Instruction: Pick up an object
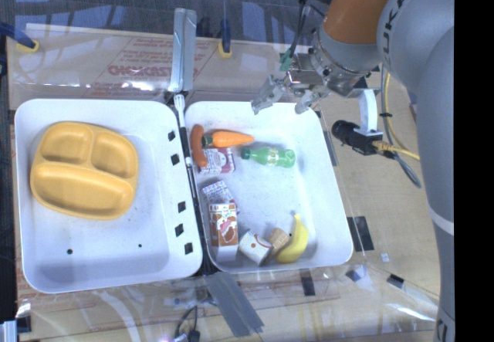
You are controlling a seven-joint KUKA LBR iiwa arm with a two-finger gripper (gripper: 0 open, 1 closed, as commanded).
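Observation:
My gripper (282,103) hangs over the far rim of the right bin (332,201), fingers spread open with nothing between them. Below it in that bin lie an orange carrot (230,138) and a green bottle (268,156). A sausage (197,144) and a small red-and-white carton (217,160) sit at the bin's left wall. Nearer the front are a juice box (223,222), a small white carton (253,248), a brown piece (277,238) and a yellow banana (296,241).
The left bin (93,255) holds a yellow compartment tray (83,169). A metal divider post (183,47) stands behind the seam between the bins. A black cable fitting (353,137) hangs beside the right bin's far right corner.

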